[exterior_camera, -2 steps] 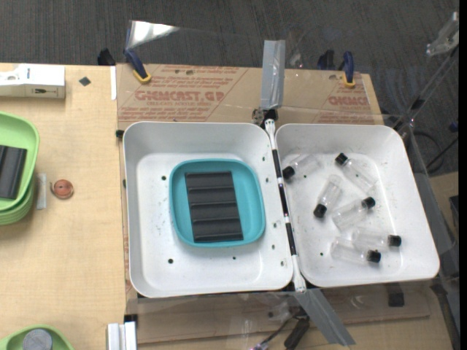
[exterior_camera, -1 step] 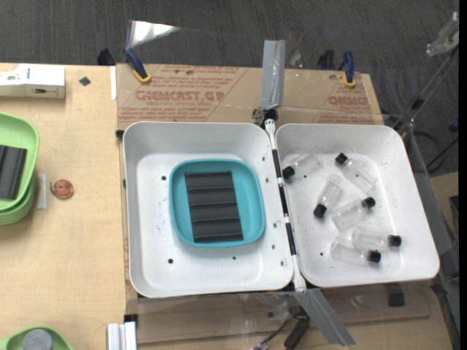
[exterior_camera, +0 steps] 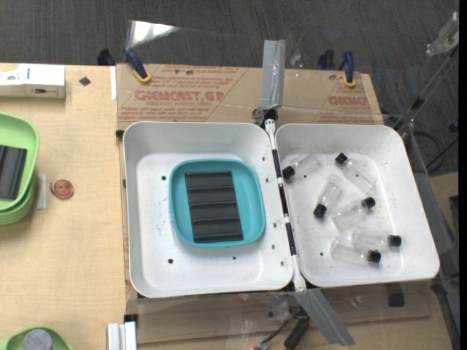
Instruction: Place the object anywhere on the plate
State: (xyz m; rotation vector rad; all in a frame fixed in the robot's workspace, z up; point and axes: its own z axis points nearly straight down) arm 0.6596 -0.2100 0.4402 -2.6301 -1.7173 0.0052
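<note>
A teal plate [exterior_camera: 250,195] with rounded corners lies in the left white bin [exterior_camera: 146,217]. A dark ribbed insert [exterior_camera: 212,205] covers its middle. The right white bin [exterior_camera: 408,195] holds several clear plastic vials with black caps, scattered loosely, such as a vial [exterior_camera: 328,197] near the bin's middle, a vial [exterior_camera: 354,168] further back and a vial [exterior_camera: 355,253] near the front.
A cardboard sheet [exterior_camera: 190,93] with yellow clamps lies behind the bins. On the wooden bench at the left stand a green tray [exterior_camera: 22,195], a white box [exterior_camera: 33,81] and a small brown disc [exterior_camera: 63,189].
</note>
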